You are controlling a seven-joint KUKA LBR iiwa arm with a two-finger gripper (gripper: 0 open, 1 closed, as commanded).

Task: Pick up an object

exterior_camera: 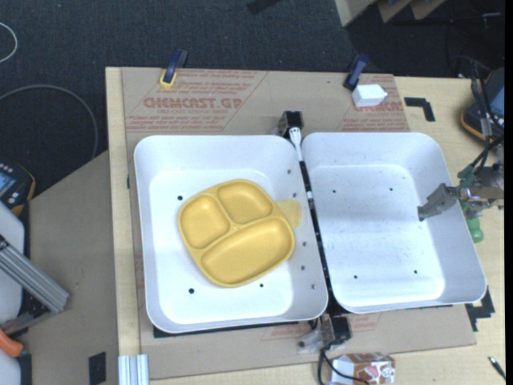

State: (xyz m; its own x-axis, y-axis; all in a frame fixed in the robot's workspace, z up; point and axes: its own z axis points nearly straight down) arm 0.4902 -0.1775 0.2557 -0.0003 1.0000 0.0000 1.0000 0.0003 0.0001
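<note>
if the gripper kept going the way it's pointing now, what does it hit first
The gripper points left and downward over the right bin. Going straight on, it would probably meet that bin's bare floor first, well short of the yellow divided plate in the left bin; height is unclear.

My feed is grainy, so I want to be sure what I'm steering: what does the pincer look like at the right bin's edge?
The pincer ends in dull grey, tapering metal fingers. Behind them is a cluttered mount with thin cables and a small green part beneath it.
</note>
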